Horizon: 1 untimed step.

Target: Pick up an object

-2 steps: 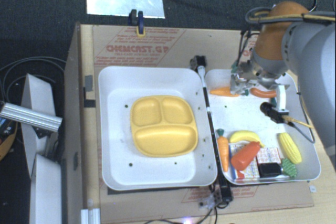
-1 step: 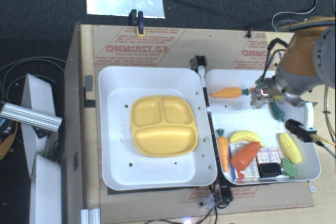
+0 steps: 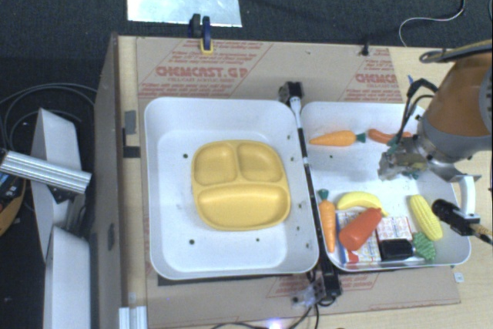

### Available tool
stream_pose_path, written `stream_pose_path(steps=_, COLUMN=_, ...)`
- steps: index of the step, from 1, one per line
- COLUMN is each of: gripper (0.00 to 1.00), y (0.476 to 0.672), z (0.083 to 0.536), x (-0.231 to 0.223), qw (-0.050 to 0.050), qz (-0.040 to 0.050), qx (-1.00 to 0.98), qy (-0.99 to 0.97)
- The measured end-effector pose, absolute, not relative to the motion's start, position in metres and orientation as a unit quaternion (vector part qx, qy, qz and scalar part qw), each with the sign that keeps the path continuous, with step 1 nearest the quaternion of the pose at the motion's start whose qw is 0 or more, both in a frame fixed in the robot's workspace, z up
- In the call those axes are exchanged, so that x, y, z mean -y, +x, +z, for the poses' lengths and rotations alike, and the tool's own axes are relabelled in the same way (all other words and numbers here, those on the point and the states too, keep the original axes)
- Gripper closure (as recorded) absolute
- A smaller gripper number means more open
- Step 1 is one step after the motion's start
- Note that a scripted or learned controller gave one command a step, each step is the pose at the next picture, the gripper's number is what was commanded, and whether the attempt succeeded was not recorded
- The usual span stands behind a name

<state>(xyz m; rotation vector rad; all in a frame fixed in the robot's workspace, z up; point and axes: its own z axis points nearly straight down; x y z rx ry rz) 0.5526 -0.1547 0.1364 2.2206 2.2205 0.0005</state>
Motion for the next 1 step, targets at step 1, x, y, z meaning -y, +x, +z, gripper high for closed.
stream_pose_path(steps=1, gripper=1.00, y=0.5189, z=0.1845, x=0.0615, qw=0.000, qz=0.0011, qx=-0.708, qy=0.706)
